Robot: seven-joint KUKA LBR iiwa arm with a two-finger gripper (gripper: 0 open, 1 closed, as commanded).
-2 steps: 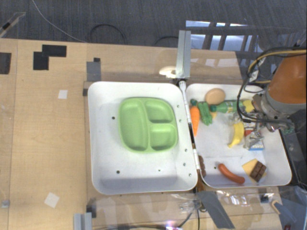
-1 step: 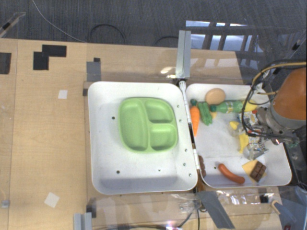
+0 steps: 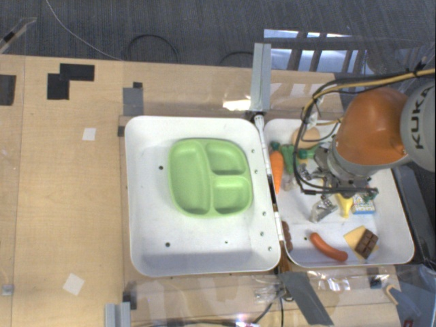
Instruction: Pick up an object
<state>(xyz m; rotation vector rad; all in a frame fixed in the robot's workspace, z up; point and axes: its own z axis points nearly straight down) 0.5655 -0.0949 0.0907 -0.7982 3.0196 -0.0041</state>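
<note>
1. Gripper (image 3: pixel 332 206) low in right bin (image 3: pixel 402 247); grip state impossible to tell.
2. Nearest target: sausage (image 3: pixel 328 246), just below, beside cheese wedge (image 3: pixel 354 236).
3. Advise centring over sausage, descending straight.

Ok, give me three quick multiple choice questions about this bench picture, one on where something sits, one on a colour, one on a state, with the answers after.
1. Where does the divided plate lie?
A. In the left bin
B. In the right bin
C. On the bare bench

2. What colour is that plate?
A. Red
B. Green
C. Blue

3. How does the carrot lie with respect to the hand?
A. Clamped in the hand
B. Apart from it, by the right bin's left wall
C. On the plate

Answers:
1. A, the plate rests in the middle of the left bin.
2. B, it is light green against the white bin.
3. B, the carrot lies along the left wall while the hand hangs further right, near the sausage and the cheese wedge.
</note>
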